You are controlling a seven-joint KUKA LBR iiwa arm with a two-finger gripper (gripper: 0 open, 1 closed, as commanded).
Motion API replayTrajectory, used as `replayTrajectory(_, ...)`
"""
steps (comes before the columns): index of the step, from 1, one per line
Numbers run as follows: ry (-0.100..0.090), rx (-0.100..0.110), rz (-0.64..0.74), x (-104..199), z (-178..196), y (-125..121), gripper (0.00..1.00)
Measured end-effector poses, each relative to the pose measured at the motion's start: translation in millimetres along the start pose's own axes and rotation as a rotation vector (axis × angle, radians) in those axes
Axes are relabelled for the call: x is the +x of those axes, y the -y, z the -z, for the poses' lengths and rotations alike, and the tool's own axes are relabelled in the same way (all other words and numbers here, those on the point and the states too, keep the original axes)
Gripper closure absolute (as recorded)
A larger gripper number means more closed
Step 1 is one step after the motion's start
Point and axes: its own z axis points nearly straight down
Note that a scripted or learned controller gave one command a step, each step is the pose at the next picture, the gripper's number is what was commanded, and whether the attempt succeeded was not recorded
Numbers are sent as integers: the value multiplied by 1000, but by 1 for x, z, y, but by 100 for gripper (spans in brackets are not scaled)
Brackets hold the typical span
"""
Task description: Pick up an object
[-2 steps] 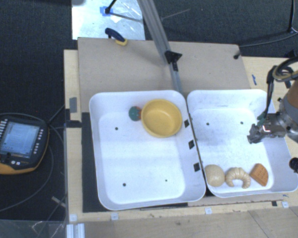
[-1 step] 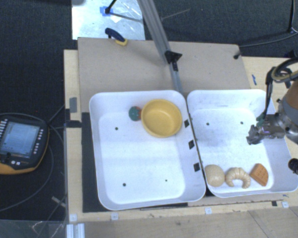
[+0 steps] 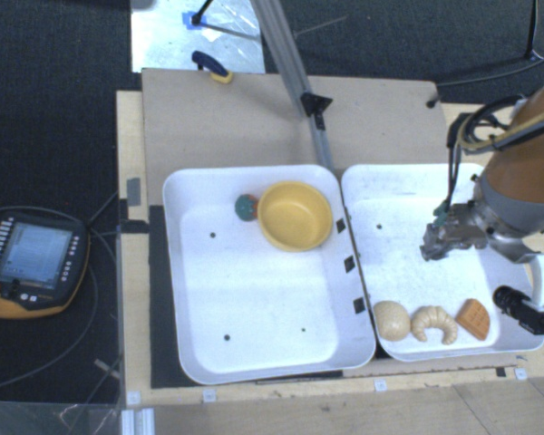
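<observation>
Camera view: tan curved croissant (image 3: pixel 435 323) (ridged) by waffle (image 3: pixel 473 318).

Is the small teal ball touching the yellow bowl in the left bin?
Touching. The camera view shows the teal ball pressed against the yellow bowl on its left rim, with no white bin floor between them.

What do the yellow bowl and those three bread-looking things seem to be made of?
The yellow bowl looks like smooth, matte plastic, evenly coloured throughout. The bun, croissant and waffle look like moulded plastic or rubber toy food, judging by their uniform colours and simplified shapes; which one can't be told.
</observation>
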Motion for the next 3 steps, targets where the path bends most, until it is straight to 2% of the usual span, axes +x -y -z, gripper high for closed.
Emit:
replayTrajectory(1,0,1,0,51,-11,-5,100)
replayTrajectory(2,0,0,0,103,2,-10,100)
replayTrajectory(3,0,2,-1,152,-8,-19,100)
